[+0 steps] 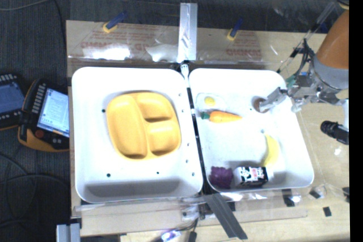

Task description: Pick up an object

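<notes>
In the right bin [295, 139] lie an orange carrot [223, 117], a white-and-yellow fried-egg toy [208, 101], a yellow banana [272, 151], a purple bunch of grapes [222, 177] and a small black-and-white carton [251, 175]. My gripper [262, 103] reaches in from the right over the bin's upper right part, low near the floor. It sits right of the carrot, with a gap between them. The view shows nothing held in it.
The left bin [91, 167] holds a yellow divided tray [144, 123]. A metal divider [188, 31] stands behind the bins. A handheld controller [42, 116] lies on the floor at the left. Cables and a black knob [334, 130] sit by the right bin's outer edge.
</notes>
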Robot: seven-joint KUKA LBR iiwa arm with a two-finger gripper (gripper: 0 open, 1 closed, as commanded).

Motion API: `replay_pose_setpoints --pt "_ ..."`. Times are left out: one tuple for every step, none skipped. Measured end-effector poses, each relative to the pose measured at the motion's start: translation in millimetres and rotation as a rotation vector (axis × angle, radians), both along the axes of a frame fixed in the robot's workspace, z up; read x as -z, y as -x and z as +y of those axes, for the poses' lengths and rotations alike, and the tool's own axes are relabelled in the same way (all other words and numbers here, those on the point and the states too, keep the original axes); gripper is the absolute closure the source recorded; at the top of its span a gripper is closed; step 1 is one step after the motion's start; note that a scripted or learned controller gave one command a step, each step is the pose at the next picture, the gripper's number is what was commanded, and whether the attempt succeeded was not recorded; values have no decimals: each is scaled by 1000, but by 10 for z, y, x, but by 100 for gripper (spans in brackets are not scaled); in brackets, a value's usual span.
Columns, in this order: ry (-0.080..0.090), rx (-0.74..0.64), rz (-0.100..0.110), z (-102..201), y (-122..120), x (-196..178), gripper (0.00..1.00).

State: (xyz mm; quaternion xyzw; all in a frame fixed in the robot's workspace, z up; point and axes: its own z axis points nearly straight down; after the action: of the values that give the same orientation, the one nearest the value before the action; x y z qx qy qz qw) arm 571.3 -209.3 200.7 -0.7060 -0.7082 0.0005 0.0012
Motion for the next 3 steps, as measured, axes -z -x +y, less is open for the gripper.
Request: replay_pose_setpoints --pt "1 -114 0 796 -345 674 0" --pt "3 -91 -2 997 -262 1070 0" --pt "3 -8 -9 1086 -474 1107 0"
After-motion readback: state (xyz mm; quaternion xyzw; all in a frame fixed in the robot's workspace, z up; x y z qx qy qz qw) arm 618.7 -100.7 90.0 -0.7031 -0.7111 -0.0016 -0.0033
